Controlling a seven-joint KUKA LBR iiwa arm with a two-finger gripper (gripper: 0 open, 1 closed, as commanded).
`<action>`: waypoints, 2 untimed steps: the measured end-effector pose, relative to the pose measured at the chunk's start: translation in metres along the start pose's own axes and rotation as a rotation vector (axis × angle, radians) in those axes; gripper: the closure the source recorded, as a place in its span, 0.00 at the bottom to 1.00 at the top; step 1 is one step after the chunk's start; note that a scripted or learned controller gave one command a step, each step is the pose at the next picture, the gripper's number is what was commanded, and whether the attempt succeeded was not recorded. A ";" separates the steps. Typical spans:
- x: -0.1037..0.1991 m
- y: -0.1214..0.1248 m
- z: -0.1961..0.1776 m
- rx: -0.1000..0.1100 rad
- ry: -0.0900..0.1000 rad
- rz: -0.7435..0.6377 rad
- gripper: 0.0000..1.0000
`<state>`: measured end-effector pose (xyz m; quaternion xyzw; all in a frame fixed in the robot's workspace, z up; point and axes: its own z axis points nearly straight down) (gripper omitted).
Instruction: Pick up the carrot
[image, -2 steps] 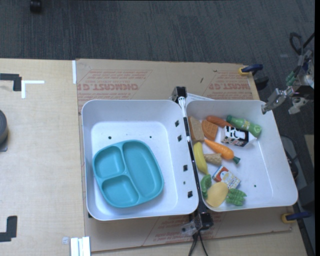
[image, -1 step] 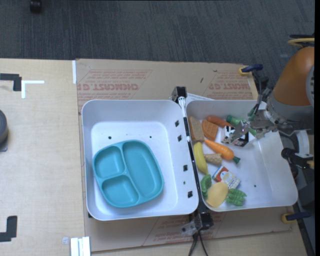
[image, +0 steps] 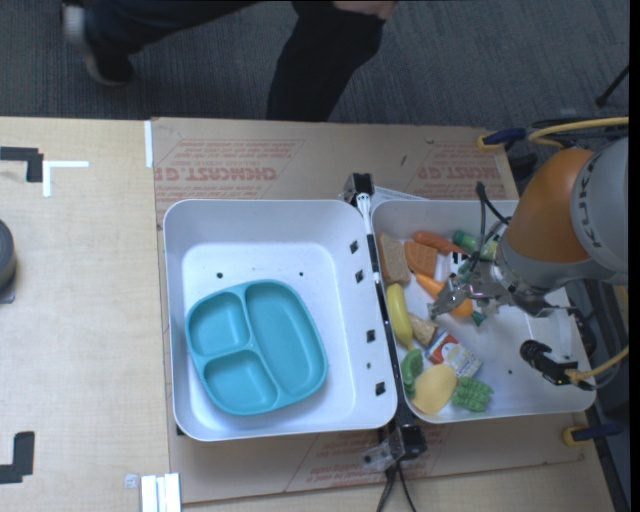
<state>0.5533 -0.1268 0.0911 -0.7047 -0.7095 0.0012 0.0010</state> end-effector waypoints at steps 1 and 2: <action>-0.001 0.001 -0.009 0.000 0.000 0.007 1.00; 0.099 -0.013 -0.100 -0.001 -0.001 0.046 1.00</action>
